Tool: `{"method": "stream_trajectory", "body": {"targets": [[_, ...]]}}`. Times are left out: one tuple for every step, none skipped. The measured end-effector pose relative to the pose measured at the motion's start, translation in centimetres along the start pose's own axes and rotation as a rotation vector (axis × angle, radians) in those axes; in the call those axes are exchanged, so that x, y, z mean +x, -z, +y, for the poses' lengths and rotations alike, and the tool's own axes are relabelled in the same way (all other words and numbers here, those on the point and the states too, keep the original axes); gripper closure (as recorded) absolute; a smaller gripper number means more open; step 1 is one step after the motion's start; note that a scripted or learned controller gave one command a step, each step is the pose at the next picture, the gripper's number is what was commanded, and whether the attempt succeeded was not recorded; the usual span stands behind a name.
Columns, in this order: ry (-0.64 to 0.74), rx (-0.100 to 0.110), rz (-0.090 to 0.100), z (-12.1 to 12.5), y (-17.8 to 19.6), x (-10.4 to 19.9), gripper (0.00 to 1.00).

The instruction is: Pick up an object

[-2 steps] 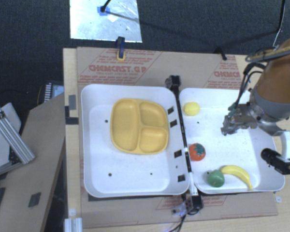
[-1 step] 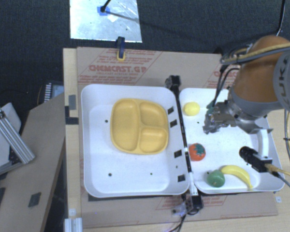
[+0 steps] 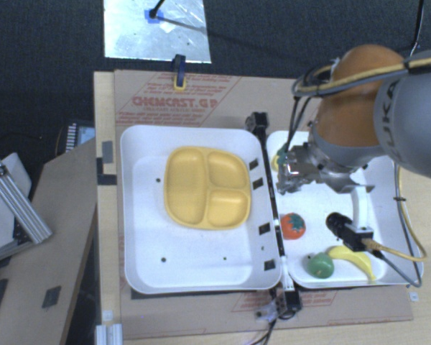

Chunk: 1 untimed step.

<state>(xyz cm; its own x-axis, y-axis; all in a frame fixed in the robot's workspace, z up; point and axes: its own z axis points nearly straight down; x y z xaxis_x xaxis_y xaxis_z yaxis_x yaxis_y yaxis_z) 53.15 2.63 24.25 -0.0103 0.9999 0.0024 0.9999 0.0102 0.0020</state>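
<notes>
My gripper (image 3: 290,179) hangs low over the back left part of the right bin (image 3: 385,192), close to the divider between the bins. A small yellow-green thing (image 3: 276,161) peeks out just behind and left of it, mostly hidden by the gripper body. A red tomato (image 3: 294,226) lies in front of the gripper, apart from it. Near the bin's front edge lie a green round fruit (image 3: 320,265) and a yellow banana (image 3: 354,259), side by side.
The left bin (image 3: 147,257) bears a yellow divided plate (image 3: 205,187) in its middle. The grey and orange arm (image 3: 366,113) covers the back right of the right bin. A foil sheet (image 3: 156,20) lies beyond the bench.
</notes>
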Motion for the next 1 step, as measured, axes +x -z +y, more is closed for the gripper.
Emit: {"method": "stream_trajectory", "body": {"targets": [[0.0, 0.003, 0.0, 0.01, -1.48, 5.12, 1.0]]}}
